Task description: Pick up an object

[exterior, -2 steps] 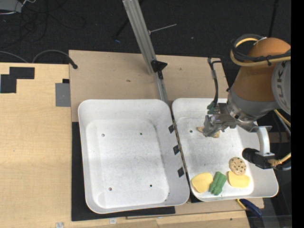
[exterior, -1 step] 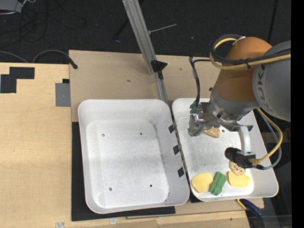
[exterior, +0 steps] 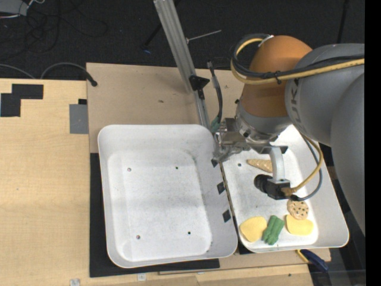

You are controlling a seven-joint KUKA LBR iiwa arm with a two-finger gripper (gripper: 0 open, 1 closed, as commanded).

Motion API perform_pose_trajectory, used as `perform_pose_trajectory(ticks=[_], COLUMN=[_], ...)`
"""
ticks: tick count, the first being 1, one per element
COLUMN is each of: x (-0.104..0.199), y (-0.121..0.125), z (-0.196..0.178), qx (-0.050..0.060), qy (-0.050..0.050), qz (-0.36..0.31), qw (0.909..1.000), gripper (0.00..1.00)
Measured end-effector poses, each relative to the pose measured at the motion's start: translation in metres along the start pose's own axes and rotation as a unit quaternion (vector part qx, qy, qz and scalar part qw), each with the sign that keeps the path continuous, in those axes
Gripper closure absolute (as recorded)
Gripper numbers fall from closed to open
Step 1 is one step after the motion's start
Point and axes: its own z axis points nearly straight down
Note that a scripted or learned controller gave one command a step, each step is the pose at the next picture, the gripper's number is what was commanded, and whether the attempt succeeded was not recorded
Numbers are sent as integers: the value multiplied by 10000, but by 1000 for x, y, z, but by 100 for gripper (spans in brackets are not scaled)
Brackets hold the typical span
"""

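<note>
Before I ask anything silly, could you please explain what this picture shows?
One camera, fixed above a bench, looks down at a slant. The grey and orange machine is a robot arm reaching in from the right. Its gripper hangs over the inner edge of the right bin, beside the left bin. In the right bin lie a tan pastry, a cookie, a yellow piece next to it, a green piece and another yellow piece. I cannot tell whether the gripper holds anything; its job is to pick one up.
</note>
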Motion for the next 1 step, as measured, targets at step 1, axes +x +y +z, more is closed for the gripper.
perform_pose_trajectory(ticks=[1], x=[53], y=[-1], z=[-1], qx=[6], qy=[2], qz=[-2], qw=[10000], gripper=[100])
